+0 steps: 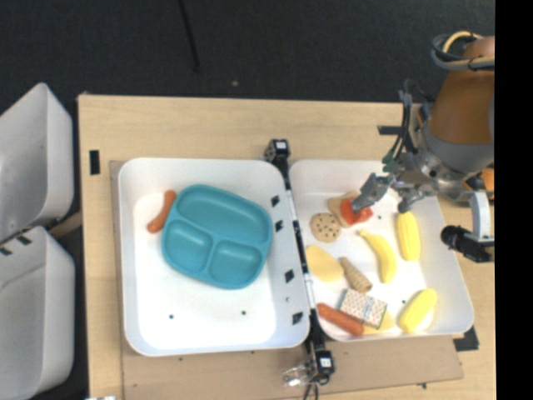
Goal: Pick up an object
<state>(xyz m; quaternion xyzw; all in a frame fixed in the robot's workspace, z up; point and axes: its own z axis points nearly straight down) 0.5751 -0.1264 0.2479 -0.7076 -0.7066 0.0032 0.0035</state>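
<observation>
Currently — gripper (360,209) working the right bin (441,323), upper part.
You are looking at fingers angling down onto a small red piece (358,215) lying beside the cookie (325,227) — whether they are spread or pinching it, you cannot tell. The piece is showing red, low and rounded, partly covered. Bananas (381,255), carrot (340,318) and lemon (419,309) are crowding the same bin; the blue tray (218,236) and a sausage (161,211) are occupying the left bin (200,332).
</observation>
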